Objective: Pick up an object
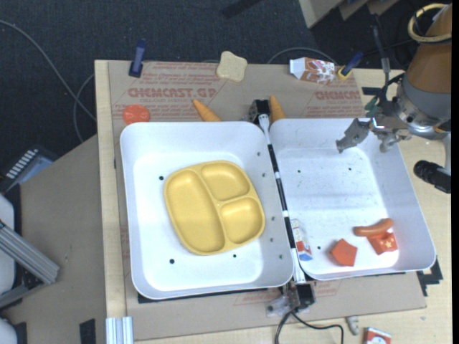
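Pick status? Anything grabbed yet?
Nothing looks done: the gripper sits over the far part of the right bin with nothing between its fingers. The orange block, red block and sausage lie at the near end. Left: move there, descend, grasp, lift.

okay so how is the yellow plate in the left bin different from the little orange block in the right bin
The yellow plate is far larger than the orange block. The plate is pale yellow, rounded and split into three compartments; the block is solid orange with flat faces and corners. The plate lies near the middle of the left bin; the block sits near the front edge of the right bin, beside other small orange-red pieces. Both rest on a bin floor, apart from the gripper.
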